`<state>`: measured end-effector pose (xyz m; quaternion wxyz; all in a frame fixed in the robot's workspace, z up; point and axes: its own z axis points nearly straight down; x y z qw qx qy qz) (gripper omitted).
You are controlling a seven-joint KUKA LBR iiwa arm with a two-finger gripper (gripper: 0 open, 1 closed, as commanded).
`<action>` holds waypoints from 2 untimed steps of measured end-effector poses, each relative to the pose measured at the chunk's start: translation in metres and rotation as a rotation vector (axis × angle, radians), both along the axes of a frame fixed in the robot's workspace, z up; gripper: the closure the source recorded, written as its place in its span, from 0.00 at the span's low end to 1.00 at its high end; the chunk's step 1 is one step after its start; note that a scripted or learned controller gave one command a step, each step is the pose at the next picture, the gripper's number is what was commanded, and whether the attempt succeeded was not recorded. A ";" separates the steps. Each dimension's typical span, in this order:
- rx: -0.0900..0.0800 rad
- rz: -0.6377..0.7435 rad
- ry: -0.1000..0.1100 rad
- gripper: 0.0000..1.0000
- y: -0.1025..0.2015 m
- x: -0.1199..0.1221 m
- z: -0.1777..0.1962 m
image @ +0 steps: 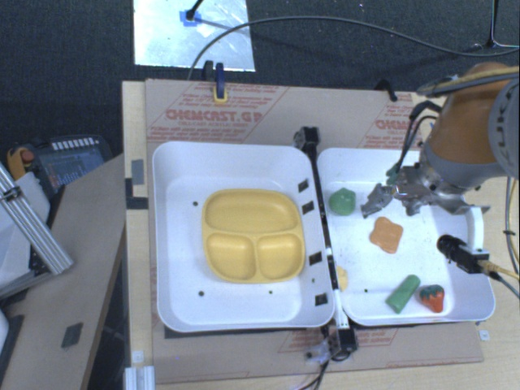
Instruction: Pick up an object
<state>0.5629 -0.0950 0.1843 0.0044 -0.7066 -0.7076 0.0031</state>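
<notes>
In the right bin [479, 303] lie several toy foods: a green pepper-like piece [342, 201] at the left, an orange lobed piece [387, 235] in the middle, a green cylinder [403, 293] and a red strawberry [432, 297] near the front, and a small yellow piece [342, 279] against the left wall. My gripper [392, 205] hangs over the bin just behind the orange piece and right of the green pepper-like piece. It is open, with nothing between its fingers.
The left bin [175, 242] holds a yellow divided plate [251, 234]. A black divider [318, 218] runs between the bins. A black part on a cable [459, 253] hangs from the arm over the right bin's right side.
</notes>
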 end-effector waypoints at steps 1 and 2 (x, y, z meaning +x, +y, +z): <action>-0.002 0.002 -0.012 0.00 0.000 0.003 0.006; -0.001 0.000 -0.007 0.00 0.001 0.001 -0.057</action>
